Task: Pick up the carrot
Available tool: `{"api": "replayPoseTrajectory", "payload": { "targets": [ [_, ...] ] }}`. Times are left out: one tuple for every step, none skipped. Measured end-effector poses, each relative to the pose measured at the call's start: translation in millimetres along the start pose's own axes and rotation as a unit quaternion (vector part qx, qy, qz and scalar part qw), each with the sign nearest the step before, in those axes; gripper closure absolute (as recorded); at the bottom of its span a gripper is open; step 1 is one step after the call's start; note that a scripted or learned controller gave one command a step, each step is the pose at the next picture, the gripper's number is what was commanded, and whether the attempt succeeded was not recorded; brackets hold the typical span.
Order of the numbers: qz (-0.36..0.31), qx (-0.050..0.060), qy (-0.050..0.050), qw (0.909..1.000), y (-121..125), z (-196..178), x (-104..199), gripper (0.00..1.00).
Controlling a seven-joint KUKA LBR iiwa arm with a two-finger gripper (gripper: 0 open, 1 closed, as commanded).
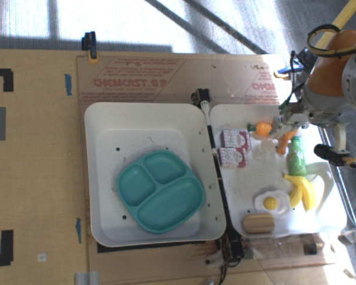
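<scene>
At the upper right of the right-hand bin, the carrot lies as a short, slim orange stick, tilted so that its upper end leans toward the right and its lower end points down toward the bin floor; strong light washes over this bin, so its surface detail is hard to read. Just left of it sits a small round orange fruit, and just below and to the right stands a green bottle whose top is close to the carrot's lower half. The pincer hangs right over the carrot's upper end, under the grey wrist and the orange band of the arm, and whether it is wide, narrow or gripping anything cannot be told from this angle, since its tips blend into the glare and the cables around them. Farther down in the same bin are a yellow banana, a fried egg toy and a tan block like a bread loaf; two small red-and-white cartons lie near the bin's left wall. Beside it, the left bin holds a teal divided plate with three compartments. Both bins rest on the brown tabletop.
</scene>
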State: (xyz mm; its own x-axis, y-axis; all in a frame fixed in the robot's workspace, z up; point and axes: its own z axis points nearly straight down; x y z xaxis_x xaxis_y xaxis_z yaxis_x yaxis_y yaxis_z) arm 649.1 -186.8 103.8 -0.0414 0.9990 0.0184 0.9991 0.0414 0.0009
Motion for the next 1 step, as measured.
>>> {"api": "replayPoseTrajectory", "payload": {
  "targets": [
    [-0.048,-0.002,-0.011,0.9988,-2.5,15.3,50.6,1.0]
  ]
}}
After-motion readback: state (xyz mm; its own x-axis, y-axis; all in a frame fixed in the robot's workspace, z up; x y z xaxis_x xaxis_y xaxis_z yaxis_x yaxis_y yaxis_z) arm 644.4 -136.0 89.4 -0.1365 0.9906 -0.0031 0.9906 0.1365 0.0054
